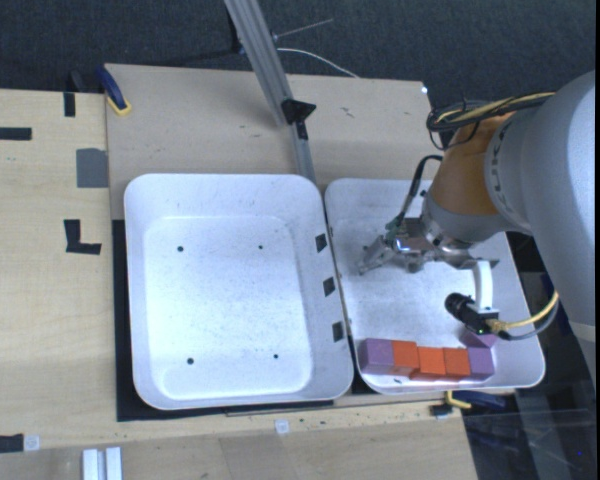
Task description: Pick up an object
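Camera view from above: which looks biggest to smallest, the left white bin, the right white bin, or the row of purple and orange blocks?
1. Left white bin.
2. Right white bin, partly covered by the arm, so its full extent is unsure.
3. Row of blocks, clearly smallest.

End effector low over right bin; blocks along near wall.
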Robot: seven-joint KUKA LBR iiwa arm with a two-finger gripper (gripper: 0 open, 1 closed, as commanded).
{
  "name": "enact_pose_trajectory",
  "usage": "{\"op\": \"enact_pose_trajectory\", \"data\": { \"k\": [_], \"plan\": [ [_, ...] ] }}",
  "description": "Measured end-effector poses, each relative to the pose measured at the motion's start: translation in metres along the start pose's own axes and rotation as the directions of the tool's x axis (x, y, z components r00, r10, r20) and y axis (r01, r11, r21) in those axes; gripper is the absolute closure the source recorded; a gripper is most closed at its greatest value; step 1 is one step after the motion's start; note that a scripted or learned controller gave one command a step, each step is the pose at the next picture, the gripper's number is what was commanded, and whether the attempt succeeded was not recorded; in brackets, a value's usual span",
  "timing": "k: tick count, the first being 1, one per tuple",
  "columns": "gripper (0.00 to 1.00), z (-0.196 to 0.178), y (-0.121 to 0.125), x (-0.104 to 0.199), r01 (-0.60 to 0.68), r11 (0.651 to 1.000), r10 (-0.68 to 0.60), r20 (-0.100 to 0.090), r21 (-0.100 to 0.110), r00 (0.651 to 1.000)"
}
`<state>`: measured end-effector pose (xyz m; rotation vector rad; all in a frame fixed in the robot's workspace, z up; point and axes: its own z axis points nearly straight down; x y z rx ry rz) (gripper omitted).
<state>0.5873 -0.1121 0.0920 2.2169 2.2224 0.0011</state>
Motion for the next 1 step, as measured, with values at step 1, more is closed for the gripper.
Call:
{"op": "enact_pose_trajectory", "data": {
  "k": [1],
  "plan": [
    [0.0, -0.1046, -0.0329, 0.0332, 0.001, 1.0, -0.001, -0.002, -0.002, 1.0]
  ]
}}
